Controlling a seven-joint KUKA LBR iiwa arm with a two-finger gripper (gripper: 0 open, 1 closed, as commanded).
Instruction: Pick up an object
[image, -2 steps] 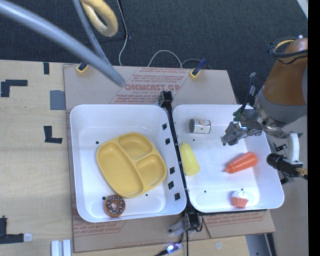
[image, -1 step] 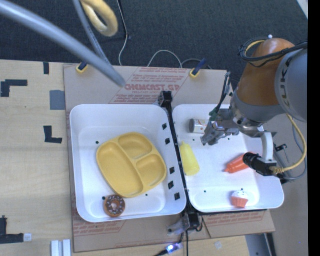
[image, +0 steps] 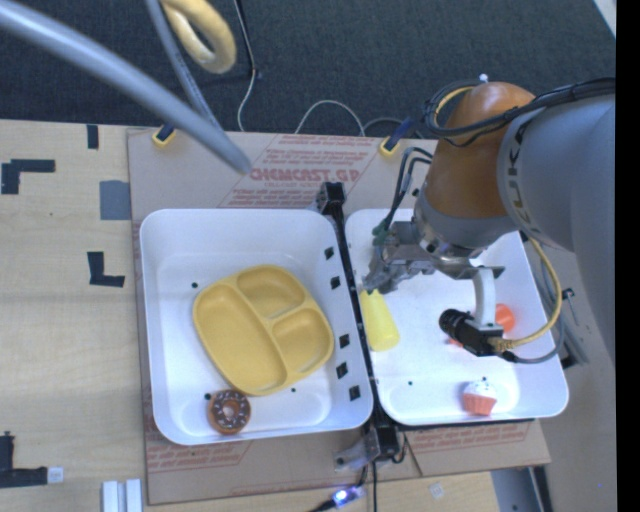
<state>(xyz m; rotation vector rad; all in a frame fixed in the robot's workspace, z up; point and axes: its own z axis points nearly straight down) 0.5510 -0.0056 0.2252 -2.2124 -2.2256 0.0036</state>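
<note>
Hovering gripper (image: 385, 278) over yellow block (image: 379, 320) at right bin (image: 530, 400) divider edge; we can't tell finger state.

In the left white bin (image: 160, 300), the yellow three-compartment plastic tray (image: 262, 326) takes up the middle, and a chocolate-frosted toy doughnut (image: 229, 411) sits just beside its near edge; open floor runs along the far wall. In the right white bin (image: 540, 400), a yellow plastic block (image: 379, 320) lies against the divider, a pink-and-white toy cupcake (image: 480, 397) stands near the front, and bare floor lies between them.
</note>
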